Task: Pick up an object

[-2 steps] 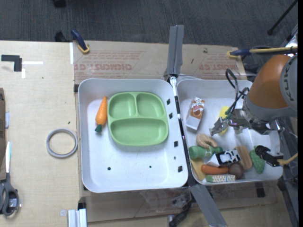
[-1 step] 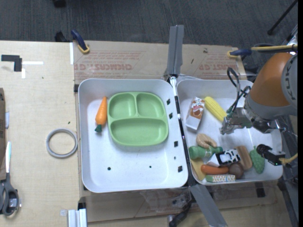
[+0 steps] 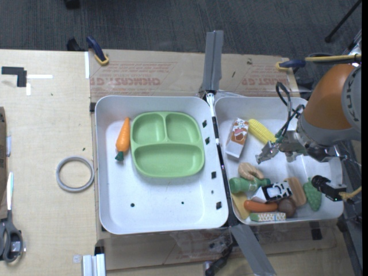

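A pale wooden surface carries two shallow white bins side by side, with a sheet of printed cardboard under their far edges and dark carpet beyond. On the bare wood to the left lie a roll of tape and, at the very edge, a pair of scissors. The left bin holds a green divided plate with a toy carrot just beside its left rim; the near half of this bin's floor is open. The right bin is crowded along its near wall: a toy corn cob, a small juice carton, a pretzel-like piece and a heap of toy food touching one another. The arm reaches in from the right, its end effector low over the right bin's middle, between the corn cob and the pretzel-like piece. Its fingers appear slightly apart, with nothing between them.
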`<state>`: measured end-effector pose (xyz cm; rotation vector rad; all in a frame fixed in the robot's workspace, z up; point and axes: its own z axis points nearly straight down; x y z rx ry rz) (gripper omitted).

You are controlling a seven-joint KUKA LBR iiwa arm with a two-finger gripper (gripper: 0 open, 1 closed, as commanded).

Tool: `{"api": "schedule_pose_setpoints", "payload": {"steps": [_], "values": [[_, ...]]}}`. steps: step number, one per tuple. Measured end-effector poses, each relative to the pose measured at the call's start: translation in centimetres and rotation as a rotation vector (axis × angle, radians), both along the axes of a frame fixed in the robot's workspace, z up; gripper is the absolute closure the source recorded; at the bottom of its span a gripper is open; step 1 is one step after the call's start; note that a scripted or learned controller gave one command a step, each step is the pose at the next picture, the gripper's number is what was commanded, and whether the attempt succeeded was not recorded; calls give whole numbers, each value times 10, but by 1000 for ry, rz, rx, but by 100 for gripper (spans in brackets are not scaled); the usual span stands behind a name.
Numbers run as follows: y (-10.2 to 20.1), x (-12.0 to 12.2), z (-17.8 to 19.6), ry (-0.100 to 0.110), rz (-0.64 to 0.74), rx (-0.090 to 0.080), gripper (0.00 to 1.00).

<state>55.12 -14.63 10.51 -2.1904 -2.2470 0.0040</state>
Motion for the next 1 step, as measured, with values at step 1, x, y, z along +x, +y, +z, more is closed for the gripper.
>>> {"api": "schedule_pose_setpoints", "payload": {"steps": [1], "values": [[1,63,-14,-3,30,-1,0]]}}
